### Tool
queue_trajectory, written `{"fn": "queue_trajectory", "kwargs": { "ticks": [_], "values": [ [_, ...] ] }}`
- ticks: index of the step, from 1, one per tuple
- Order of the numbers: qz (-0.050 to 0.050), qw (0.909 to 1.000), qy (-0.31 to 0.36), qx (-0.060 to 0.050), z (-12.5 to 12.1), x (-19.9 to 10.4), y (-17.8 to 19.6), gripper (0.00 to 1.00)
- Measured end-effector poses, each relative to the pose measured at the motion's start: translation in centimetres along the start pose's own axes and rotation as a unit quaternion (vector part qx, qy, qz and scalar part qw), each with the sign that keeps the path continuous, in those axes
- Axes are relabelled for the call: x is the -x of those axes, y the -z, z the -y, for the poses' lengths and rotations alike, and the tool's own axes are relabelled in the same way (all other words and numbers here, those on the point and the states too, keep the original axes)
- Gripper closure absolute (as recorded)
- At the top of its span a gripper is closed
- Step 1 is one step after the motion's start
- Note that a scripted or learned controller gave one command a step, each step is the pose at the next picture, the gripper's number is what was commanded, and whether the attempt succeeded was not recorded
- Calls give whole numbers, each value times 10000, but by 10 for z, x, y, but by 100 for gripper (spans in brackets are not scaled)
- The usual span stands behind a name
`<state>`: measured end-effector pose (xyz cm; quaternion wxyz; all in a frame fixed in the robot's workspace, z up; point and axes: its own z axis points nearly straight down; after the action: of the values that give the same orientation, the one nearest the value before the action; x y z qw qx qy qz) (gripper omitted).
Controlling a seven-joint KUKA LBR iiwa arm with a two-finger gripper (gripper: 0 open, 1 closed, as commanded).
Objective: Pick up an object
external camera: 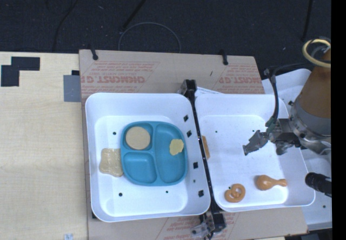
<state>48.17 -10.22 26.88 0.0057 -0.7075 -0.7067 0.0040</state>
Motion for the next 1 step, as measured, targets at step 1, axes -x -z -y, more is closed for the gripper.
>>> {"fn": "queue_trajectory", "kwargs": {
  "ticks": [1],
  "values": [
    [6, 10000, 8, 49, -2, 0, 5, 0]
  ]
}}
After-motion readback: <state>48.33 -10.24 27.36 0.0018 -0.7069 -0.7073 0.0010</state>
